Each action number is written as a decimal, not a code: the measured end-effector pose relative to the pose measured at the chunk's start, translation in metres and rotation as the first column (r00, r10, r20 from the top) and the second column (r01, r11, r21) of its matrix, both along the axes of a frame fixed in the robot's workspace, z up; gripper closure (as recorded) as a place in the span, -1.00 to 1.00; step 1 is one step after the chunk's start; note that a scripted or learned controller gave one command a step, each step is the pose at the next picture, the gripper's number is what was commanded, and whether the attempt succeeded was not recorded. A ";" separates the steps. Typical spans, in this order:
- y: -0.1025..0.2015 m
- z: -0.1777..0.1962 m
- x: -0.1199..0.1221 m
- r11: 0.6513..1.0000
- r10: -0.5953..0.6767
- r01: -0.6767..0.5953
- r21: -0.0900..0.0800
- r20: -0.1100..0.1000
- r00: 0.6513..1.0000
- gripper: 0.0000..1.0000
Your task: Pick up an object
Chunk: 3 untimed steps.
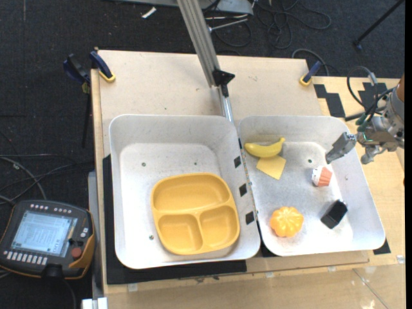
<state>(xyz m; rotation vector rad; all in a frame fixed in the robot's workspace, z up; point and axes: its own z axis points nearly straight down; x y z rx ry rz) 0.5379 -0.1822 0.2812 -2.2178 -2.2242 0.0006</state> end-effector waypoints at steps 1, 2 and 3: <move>0.000 0.000 0.000 1.000 -0.001 0.001 0.000 0.000 1.000 -1.00; -0.010 -0.052 0.001 1.000 -0.004 0.004 0.000 -0.005 1.000 -1.00; -0.010 -0.116 0.003 1.000 -0.003 0.003 0.001 -0.006 1.000 -1.00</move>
